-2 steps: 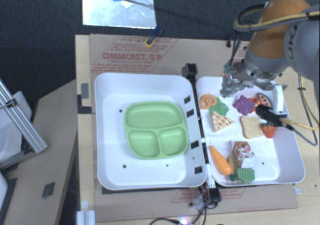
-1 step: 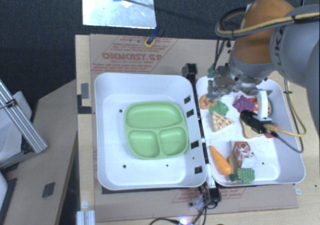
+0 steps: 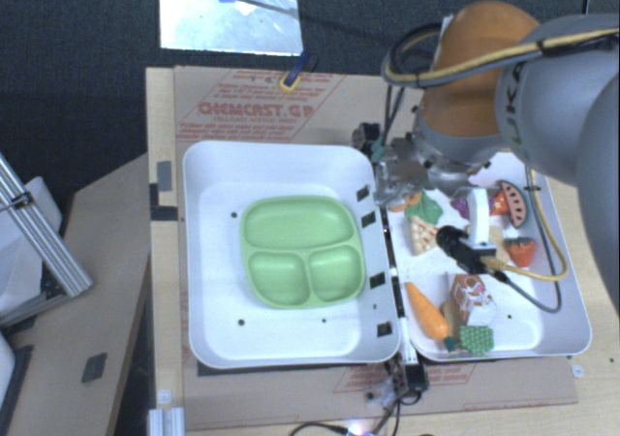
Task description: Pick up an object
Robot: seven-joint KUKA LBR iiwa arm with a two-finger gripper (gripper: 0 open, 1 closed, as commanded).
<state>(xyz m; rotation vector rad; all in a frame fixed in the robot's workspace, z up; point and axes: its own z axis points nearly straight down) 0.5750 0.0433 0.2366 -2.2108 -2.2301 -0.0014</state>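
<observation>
Right bin [image 3: 567, 327]: crowded with toy food, which lies under and beside the arm.
Gripper [image 3: 399, 182]: low over the right bin's far left corner, by the divide between the bins; the wrist hides it, so whether it is open or closed cannot be told.
Carrot [image 3: 427, 311]: orange, slanted, near the bin's left wall.
Small carton [image 3: 472, 296]: red and white, just right of the carrot.
Green patterned piece [image 3: 476, 338]: at the near rim.
Watermelon slice [image 3: 511, 203]: red, well right of the gripper.
Left bin [image 3: 208, 260]: holds a green divided plate [image 3: 298, 250], with bare white floor all round.
Open room: the right bin's near right corner.
</observation>
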